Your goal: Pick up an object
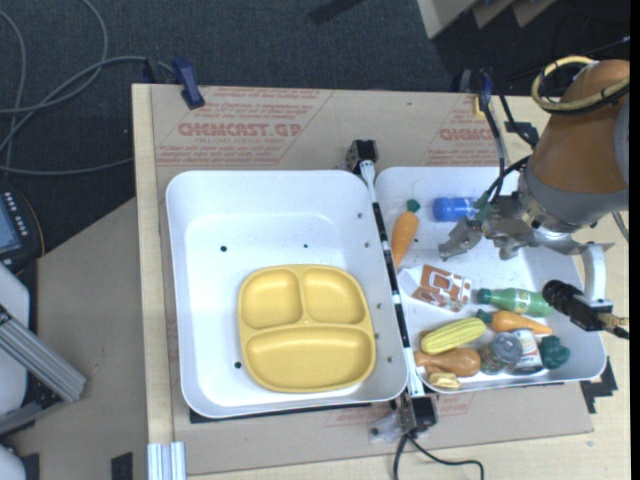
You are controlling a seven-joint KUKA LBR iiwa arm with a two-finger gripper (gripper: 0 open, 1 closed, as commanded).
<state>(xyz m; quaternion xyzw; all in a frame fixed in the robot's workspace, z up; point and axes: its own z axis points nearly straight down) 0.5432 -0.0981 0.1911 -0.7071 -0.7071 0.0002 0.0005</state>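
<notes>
Over the right bin (590,368), the arm (580,148) is reaching in from the right, and the gripper (462,240) is hanging low near the bin's upper middle. Fingers are looking parted, with nothing between them, though the view is coarse there, so that's a probable read. No grasp is showing; the pick is looking not yet done, with closing, lifting and clearing the bin all left.

Candidates are sitting in the right bin. Carrot (403,236) is lying against the divider side, just left of the gripper, long axis running roughly top to bottom of the view, green top pointing up, tip pointing down. Blue bottle (452,208) is lying just above the gripper, long axis left to right. Green bottle (512,299) is lying left to right further down. Corn (452,335) is lying near the front, axis left to right with a slight tilt. Carrot and blue bottle are looking like the nearest targets.

Left bin (200,218) is holding a yellow divided plate (305,328), well apart from the gripper.
</notes>
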